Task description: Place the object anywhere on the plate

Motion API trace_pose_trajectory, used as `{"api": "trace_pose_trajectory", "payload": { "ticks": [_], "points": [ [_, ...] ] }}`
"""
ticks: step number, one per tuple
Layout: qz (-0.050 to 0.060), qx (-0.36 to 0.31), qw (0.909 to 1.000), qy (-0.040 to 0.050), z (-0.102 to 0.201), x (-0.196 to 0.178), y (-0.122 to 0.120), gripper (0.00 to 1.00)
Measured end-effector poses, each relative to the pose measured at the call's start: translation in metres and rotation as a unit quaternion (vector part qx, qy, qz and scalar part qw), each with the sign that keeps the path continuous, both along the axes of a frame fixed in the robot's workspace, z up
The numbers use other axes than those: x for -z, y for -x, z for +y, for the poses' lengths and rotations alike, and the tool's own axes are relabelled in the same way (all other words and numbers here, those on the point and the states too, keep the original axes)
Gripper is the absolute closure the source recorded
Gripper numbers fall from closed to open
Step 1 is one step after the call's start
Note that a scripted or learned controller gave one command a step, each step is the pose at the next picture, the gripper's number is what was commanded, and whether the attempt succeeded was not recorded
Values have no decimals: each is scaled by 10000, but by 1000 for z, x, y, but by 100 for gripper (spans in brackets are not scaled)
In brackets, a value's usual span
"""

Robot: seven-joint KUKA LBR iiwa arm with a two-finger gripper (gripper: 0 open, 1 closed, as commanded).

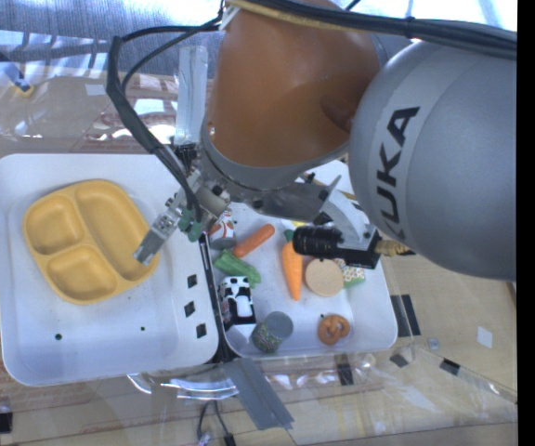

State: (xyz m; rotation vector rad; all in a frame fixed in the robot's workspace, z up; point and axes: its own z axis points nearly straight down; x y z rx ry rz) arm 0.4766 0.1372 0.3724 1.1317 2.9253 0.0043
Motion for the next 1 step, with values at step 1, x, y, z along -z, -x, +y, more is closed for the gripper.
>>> {"api": "trace_pose_trajectory", "payload": {
  "ticks": [1],
  "points": [
    [7, 2, 10000, 3, 0, 1, 0, 0]
  ]
}}
